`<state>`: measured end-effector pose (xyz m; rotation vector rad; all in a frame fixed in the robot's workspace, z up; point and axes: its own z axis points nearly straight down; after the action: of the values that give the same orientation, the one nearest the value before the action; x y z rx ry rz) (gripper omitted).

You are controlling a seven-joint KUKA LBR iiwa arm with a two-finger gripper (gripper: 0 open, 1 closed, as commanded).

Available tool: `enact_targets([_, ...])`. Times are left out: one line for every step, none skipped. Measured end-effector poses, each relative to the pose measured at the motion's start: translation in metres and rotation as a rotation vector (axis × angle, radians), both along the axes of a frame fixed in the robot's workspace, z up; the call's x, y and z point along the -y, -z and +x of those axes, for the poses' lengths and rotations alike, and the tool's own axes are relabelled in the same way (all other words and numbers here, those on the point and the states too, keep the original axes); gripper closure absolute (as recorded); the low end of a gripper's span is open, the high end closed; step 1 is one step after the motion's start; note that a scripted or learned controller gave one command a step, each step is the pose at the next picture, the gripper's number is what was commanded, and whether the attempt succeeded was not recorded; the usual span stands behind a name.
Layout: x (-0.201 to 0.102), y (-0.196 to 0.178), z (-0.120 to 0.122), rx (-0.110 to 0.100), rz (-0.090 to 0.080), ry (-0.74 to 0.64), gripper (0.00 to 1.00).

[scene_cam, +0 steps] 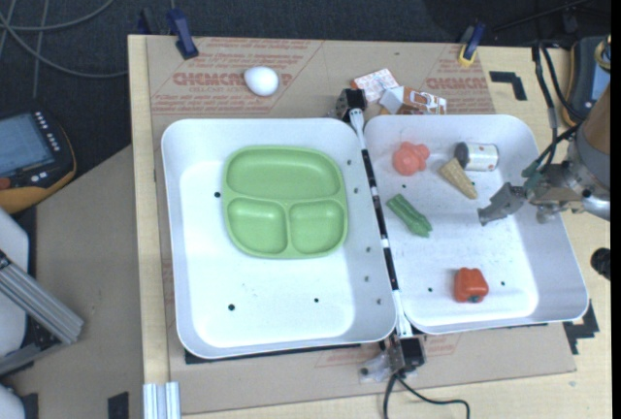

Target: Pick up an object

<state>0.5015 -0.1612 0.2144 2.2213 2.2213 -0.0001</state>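
The gripper (505, 204) is low over the right shallow white bin (558, 301), near its right wall, and I cannot tell how it is set at this moment; nothing is seen held in it. The task does not say which object. My judgement is that the nearest candidate is the tan wedge-shaped piece (459, 179), which lies just to the upper left of the gripper, apart from it.

The wedge's long axis runs diagonally, from upper left to lower right, and the narrow tip points down and right, toward the gripper. Just above its wide end lies a small grey and white cylinder (477, 155), very close, perhaps touching.

To do this step well, the gripper should close across the short width of the wedge, at the thicker part and away from the cylinder. It should go down straight, because a thin tip slips out easily.

A red pepper-like toy (471, 285) lies alone lower in the bin and may be an easier target.
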Motion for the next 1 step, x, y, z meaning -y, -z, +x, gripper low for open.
enact_targets([-0.0204, 0.1300, -0.0143, 0.000, 0.000, 0.001, 0.00])
